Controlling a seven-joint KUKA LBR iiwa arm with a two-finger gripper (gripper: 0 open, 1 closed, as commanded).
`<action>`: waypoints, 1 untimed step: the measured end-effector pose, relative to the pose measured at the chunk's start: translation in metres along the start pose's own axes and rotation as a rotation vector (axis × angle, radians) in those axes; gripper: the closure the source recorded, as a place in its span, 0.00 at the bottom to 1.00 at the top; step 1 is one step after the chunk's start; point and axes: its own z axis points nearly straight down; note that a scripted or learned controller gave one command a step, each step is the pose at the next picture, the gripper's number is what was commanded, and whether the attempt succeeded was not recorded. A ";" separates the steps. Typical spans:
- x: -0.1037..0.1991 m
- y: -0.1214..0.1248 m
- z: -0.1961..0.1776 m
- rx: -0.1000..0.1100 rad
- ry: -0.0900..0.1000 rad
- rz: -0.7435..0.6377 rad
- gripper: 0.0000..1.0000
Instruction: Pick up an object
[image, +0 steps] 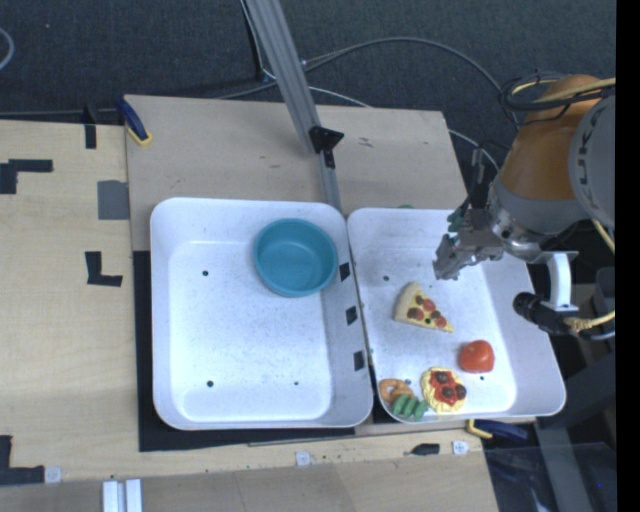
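Two shallow white bins are seen side by side on the counter (250, 130). The left bin (200, 330) carries a blue bowl (294, 257), set upright near its far right corner. The right bin (520, 385) carries four small items. A pizza slice (421, 309) is found near the middle of the bin. A red tomato-like piece (477, 355) lies nearer the right wall. A small round pizza (443, 389) is seen at the near edge. An orange-and-green piece (400, 396) sits just beside it, at the near left corner.

The arm (550, 165) is brought in from the right, and its jaws (452, 260) are positioned over the far part of the right bin, beyond and slightly right of the pizza slice. Whether the jaws are spread or closed cannot be told; nothing is seen between them
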 end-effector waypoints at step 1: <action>0.053 -0.009 0.009 0.000 0.001 -0.004 1.00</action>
